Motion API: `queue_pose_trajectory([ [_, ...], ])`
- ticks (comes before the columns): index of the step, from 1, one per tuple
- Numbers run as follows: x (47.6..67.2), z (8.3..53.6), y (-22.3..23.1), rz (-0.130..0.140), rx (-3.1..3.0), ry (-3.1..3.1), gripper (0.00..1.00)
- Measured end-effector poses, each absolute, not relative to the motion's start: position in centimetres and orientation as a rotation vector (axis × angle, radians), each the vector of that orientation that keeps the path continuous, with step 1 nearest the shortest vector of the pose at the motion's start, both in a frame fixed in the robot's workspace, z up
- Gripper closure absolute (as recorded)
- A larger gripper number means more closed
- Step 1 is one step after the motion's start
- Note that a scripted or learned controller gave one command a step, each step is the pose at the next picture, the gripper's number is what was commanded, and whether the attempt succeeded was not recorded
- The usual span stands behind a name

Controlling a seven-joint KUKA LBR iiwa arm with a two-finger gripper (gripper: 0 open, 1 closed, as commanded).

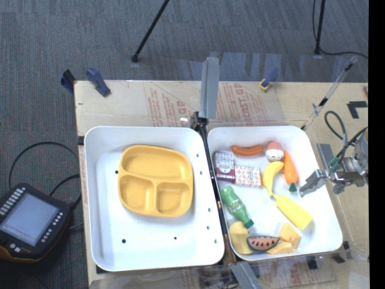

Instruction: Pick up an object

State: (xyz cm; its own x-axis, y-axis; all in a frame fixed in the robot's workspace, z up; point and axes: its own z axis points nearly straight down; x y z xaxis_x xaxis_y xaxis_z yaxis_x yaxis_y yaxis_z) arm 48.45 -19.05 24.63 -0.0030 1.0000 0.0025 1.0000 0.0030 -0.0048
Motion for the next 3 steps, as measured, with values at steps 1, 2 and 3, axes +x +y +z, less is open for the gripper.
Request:
queue_pose_trajectory([
  [1,56.8,8.6,-17.9,0.000,-2.075,-2.354,0.00],
  [2,56.8,9.6,-18.1,0.000,-2.081,-2.347,1.00],
  [3,58.2,20.2,-12.7,-0.008,-2.162,-2.286,1.00],
])
